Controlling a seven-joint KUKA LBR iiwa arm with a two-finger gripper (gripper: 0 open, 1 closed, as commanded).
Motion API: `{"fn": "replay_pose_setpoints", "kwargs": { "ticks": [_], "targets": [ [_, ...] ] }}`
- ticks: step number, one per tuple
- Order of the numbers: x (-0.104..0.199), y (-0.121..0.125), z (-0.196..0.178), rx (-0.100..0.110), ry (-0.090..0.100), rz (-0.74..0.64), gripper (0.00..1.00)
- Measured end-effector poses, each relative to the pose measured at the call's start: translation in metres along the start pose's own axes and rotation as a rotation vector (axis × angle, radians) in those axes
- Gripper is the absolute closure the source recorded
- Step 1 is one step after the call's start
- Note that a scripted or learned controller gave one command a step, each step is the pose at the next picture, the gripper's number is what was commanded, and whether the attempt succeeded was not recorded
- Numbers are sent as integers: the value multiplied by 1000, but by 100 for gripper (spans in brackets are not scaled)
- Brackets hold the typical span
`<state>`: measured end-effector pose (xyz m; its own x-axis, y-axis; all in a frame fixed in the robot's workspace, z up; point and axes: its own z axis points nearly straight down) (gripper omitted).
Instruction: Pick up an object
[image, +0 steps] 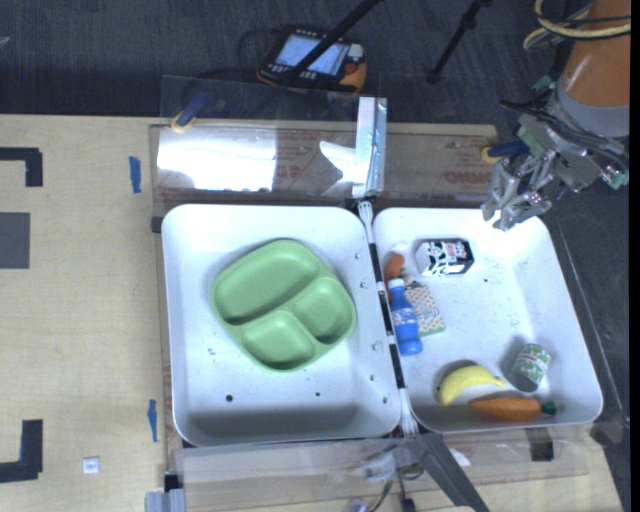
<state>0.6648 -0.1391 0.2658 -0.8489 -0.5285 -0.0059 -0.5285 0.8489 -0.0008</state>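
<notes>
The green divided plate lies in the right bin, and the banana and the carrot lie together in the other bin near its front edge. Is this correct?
Not quite. The camera view shows the green divided plate in the left bin, not the right one. The banana and the carrot lie together near the front edge of the right bin.

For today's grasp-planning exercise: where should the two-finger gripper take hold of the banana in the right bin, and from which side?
Probably across the banana's thick middle, coming straight down from above. It lies flat, and the carrot hugs its near side, so the fingers should straddle the curve's narrow width, clear of the carrot and the small can.
</notes>
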Motion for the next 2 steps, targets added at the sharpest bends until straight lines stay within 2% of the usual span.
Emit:
{"fn": "replay_pose_setpoints", "kwargs": {
  "ticks": [1, 2],
  "targets": [
    [-5, 3, 10, 0, 1, -91, 100],
    [86, -29, -56, 5, -2, 84, 100]
  ]
}}
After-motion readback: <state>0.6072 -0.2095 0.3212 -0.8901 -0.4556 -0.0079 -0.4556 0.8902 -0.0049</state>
